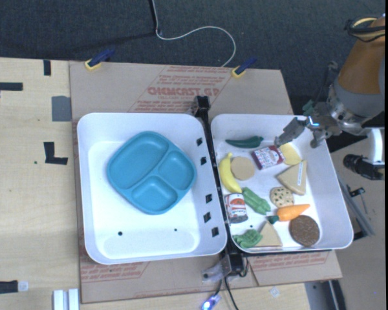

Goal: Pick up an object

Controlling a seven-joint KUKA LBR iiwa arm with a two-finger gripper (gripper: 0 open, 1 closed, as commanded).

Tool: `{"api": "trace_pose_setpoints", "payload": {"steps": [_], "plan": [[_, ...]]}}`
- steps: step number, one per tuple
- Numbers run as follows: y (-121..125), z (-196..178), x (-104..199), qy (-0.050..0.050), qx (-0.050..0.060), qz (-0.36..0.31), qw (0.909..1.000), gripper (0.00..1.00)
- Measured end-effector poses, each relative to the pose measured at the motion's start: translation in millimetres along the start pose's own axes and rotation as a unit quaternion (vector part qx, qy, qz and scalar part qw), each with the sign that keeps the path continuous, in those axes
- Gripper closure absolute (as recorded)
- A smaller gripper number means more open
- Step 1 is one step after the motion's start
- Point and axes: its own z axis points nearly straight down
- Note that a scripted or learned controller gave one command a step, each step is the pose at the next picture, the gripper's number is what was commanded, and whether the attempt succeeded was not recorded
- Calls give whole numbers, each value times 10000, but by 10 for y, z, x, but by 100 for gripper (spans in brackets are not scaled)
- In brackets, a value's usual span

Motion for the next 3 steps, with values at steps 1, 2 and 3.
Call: {"api": "trace_pose_setpoints", "payload": {"steps": [1,2,3], "plan": [[-464,442,369,15,35,1,10000,0],[-865,-107,866,12,-12,-22,10000,0],[-1198,-415,1334,14,-2,-26,10000,0]]}}
